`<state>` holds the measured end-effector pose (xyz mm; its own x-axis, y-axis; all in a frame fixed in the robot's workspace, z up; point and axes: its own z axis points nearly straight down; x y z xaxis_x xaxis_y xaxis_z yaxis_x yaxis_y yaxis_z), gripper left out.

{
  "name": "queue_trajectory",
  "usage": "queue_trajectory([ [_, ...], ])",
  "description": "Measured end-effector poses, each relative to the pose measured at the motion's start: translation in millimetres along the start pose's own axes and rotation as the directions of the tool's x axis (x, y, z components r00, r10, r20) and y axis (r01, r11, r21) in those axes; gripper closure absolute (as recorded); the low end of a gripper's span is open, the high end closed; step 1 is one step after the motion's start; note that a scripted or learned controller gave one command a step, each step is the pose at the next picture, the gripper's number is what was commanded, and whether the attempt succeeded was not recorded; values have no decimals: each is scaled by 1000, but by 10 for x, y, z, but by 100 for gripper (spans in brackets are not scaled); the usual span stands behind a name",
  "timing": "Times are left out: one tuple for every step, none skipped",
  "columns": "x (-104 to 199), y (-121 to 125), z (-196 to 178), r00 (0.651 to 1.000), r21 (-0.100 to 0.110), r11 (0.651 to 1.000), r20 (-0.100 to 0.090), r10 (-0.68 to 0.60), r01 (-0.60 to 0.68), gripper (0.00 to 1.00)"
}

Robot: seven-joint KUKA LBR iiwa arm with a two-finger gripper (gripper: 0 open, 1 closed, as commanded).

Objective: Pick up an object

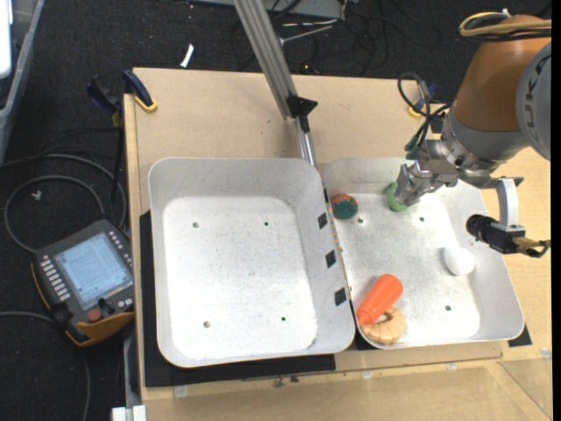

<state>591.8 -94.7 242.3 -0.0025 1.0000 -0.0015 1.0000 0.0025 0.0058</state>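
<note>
Gripper [405, 191] down on a green object [397, 201] — right bin [491, 323]

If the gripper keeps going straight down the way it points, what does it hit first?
Most likely the green object right at the gripper tip, near the right bin's back edge. Depth is unclear, so it may already be touching.

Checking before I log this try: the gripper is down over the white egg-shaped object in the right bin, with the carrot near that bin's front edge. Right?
Not quite. The camera view shows the gripper at the green object near the right bin's back; the white object lies apart. The carrot is near the front edge.
</note>
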Motion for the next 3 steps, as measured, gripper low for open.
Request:
queue_trajectory([
  [577,47,100,1000,7,1000,-3,-5,5,100],
  [1122,36,-9,1000,4,1000,-3,-6,6,100],
  [1646,47,120,1000,8,1000,-3,-6,6,100],
])
